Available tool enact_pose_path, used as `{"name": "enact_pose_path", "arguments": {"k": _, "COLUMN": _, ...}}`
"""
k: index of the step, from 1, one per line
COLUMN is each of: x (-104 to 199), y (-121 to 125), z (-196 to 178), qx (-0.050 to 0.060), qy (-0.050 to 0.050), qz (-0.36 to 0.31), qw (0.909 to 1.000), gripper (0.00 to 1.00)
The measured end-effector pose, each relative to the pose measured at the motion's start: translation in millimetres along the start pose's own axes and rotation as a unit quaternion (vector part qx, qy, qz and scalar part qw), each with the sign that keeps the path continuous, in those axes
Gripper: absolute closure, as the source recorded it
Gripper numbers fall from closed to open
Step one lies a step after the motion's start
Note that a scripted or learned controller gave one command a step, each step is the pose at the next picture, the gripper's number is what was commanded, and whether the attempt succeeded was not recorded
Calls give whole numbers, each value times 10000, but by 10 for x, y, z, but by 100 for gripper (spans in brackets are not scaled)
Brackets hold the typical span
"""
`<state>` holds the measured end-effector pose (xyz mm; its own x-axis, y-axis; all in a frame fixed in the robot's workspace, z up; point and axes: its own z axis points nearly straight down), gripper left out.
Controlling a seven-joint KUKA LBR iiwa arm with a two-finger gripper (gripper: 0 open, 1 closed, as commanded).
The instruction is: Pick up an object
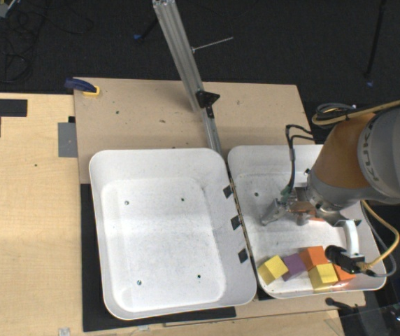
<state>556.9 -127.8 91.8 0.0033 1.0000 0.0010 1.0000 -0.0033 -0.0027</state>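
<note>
We're in the approach, folks, no pick made yet by the look of it. The arm point(357, 163) reaches in from the right and hangs over the right bin point(266, 163), with the hand point(282, 208) low above the bin's bare white middle. Its metal fingers point out toward the divider between the two bins, and nothing sits between them that I can make out. How wide they stand? Too small and blurred to call, so I cannot tell.

The candidates are all huddled in the near corner of that right bin: a yellow block point(273, 268), a purple block point(294, 264) just beside it, an orange block point(315, 255) behind, and a second yellow block point(323, 276) at the front edge, touching or nearly touching one another. The hand is well apart from that cluster, further up the bin.

The left bin point(109, 180) sits alongside on the wooden surface point(144, 114).

Next move, as I judge it: shift toward the near corner, line up over one block, likely the outlying yellow one, and descend cleanly without nudging its neighbours.
</note>
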Motion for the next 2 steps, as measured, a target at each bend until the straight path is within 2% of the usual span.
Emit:
{"name": "enact_pose_path", "arguments": {"k": 1, "x": -14, "y": -4, "z": -103, "qx": 3, "qy": 7, "qz": 36, "qw": 10000, "gripper": 100}}
{"name": "enact_pose_path", "arguments": {"k": 2, "x": -86, "y": -61, "z": -689, "qx": -26, "qy": -8, "qz": 35, "qw": 10000, "gripper": 100}}
